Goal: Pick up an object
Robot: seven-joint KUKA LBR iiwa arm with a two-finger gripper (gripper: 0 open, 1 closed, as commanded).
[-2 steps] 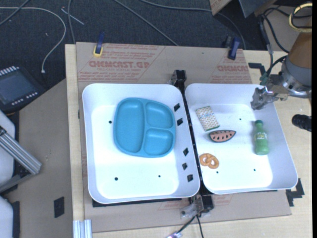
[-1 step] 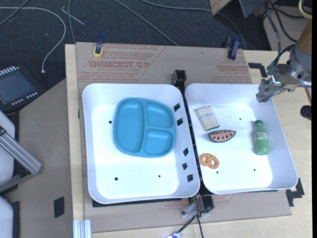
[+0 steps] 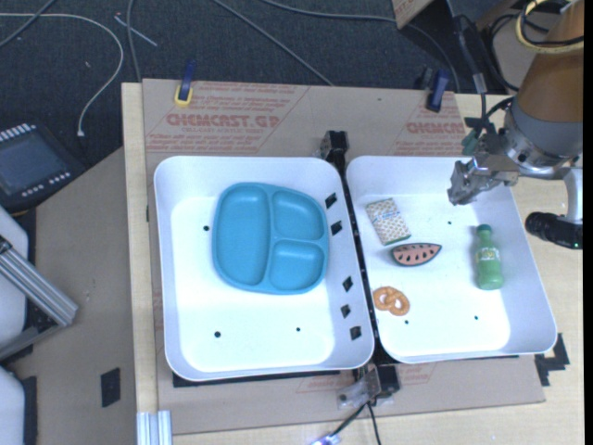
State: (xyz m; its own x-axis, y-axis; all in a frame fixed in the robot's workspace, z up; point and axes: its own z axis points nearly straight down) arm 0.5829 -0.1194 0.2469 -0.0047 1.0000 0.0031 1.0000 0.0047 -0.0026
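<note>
A brown tabletop holds two white bins side by side. The left bin has a blue plate in it. The right bin has a green bottle, a watermelon slice, a pretzel and a small spotty packet. The tool hangs over the right bin's far side, above the bottle, holding nothing. I cannot tell how its grip is set.

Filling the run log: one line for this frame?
gripper: above right bin, far side, grasp unclear | right bin: green bottle, watermelon slice, pretzel, patterned packet | left bin: blue plate
</note>
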